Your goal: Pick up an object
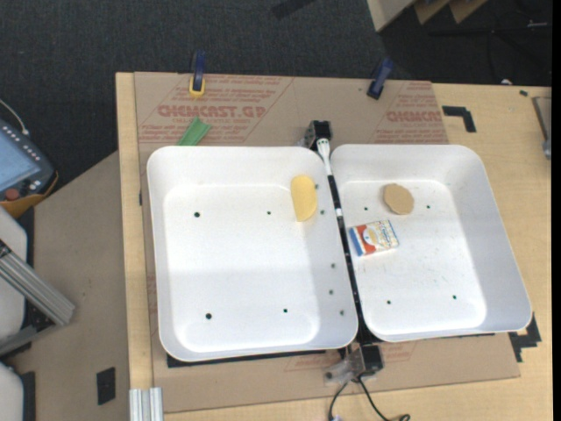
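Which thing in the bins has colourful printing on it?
The small flat packet in the right bin, printed red and blue. The yellow piece and the round tan piece are plain.

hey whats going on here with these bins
Two white bins sit side by side on a bench, set up for a robot to pick something up. Nothing is being handled at this moment. The left bin holds a yellow piece near its right wall. The right bin holds a round tan piece and a small red, white and blue packet lying just below it.
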Controlling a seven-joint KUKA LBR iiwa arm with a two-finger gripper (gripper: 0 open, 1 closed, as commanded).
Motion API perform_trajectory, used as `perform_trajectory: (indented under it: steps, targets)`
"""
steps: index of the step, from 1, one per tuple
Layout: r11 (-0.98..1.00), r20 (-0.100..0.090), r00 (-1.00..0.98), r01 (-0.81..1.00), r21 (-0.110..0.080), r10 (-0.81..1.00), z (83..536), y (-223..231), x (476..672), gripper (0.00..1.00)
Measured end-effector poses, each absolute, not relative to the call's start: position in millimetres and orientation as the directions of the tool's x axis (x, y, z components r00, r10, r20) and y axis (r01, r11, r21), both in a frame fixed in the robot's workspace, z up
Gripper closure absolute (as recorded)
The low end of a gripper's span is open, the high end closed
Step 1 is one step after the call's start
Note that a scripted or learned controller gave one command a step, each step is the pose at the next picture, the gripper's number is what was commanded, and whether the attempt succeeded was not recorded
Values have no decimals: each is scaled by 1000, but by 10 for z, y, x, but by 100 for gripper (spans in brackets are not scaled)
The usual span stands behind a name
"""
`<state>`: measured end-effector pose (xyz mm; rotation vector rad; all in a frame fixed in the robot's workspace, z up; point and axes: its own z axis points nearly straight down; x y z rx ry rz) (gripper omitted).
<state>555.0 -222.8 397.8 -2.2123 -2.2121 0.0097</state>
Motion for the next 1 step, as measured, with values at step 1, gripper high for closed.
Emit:
perform_trajectory:
  steps: [1]
  targets:
    - [0,4,0,1000,-9,1000,3129,-2116,5556,100]
